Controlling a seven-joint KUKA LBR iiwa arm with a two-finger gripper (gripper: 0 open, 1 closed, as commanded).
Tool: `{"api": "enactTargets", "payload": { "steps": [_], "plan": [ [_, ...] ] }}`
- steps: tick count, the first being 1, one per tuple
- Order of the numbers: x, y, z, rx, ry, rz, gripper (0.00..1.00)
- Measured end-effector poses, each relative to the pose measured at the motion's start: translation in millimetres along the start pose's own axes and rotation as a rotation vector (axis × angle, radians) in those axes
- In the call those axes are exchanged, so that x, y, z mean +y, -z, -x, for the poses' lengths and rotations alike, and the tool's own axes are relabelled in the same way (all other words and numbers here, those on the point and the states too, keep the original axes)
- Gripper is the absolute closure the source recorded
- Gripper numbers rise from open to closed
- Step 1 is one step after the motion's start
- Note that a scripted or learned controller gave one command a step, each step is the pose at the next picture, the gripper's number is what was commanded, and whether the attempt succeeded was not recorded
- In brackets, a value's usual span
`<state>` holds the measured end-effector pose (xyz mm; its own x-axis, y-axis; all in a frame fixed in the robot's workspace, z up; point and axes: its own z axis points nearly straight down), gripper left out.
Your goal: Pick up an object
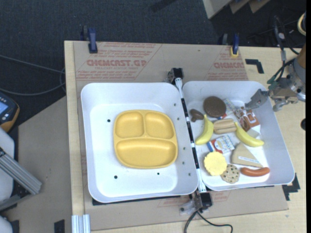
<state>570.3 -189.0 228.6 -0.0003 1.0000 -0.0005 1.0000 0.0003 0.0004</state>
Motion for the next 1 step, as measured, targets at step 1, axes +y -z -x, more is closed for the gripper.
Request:
{"api": "enactTargets", "payload": {
  "steps": [1],
  "plan": [
    [12.7, -45.4, 25.8, 0.000, -0.002, -0.004, 0.00]
  ]
}}
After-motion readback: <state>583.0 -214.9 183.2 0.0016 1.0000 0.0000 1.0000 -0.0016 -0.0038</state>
